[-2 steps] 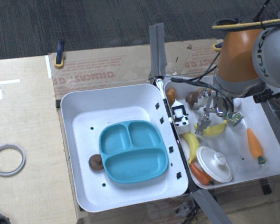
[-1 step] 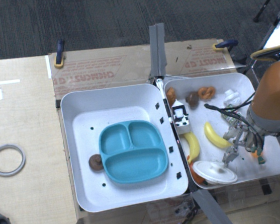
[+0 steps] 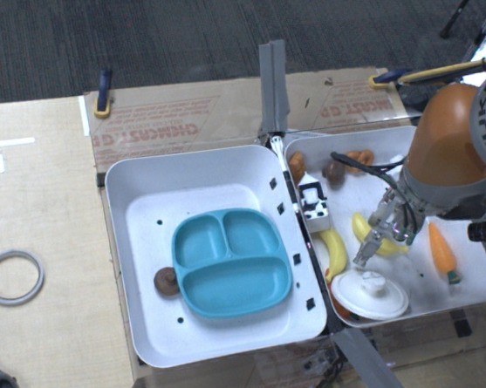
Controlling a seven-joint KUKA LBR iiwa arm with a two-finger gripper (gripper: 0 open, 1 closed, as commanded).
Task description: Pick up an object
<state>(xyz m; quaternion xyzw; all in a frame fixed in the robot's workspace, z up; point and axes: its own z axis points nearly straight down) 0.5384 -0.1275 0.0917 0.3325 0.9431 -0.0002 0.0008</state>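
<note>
Your hand [image 3: 380,238], fingers narrowly apart and holding nothing, hovers lower right over a yellow fruit [image 3: 373,232], with the banana [image 3: 333,252] lying upright just left.

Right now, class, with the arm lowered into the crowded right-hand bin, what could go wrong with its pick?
1. The pincer hangs over a yellow fruit packed against a banana and a white lid; it might nudge or grab the wrong one.
2. The curved fruit could slip free as the pincer shuts.
3. The carrot lies close beside the arm and may be knocked.
</note>
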